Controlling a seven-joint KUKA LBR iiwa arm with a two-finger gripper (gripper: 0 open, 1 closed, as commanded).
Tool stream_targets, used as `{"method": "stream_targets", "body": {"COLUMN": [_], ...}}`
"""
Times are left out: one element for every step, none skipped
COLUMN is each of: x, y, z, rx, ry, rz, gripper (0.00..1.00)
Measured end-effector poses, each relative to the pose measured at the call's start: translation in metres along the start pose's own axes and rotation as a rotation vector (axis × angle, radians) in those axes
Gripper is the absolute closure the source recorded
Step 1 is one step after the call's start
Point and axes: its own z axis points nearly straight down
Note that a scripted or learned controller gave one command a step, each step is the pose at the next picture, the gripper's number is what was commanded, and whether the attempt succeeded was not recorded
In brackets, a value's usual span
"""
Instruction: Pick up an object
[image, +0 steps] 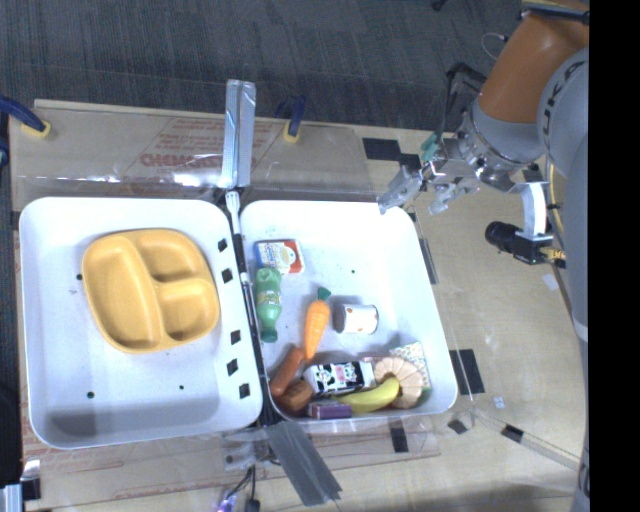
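So, I see gripper (412, 192) spread open, nothing between fingers, hovering over far right corner of right bin (385, 235). Nothing picked yet. Candidates sit in right bin: carrot (316, 327) mid-bin, green bottle (267, 297) near left wall, banana (368, 397) by near edge. Yellow tray (150, 290) in left bin (50, 400). I judge descent, grasp, lift all left.

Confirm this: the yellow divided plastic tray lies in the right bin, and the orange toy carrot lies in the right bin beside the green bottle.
Not quite. The camera view shows the yellow divided plastic tray in the left bin, not the right. The orange toy carrot does lie in the right bin beside the green bottle.
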Motion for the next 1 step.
{"method": "stream_targets", "body": {"x": [0.0243], "y": [-0.0390], "z": [0.1268], "rx": [0.001], "ry": [0.000], "rz": [-0.112], "gripper": [0.00]}}
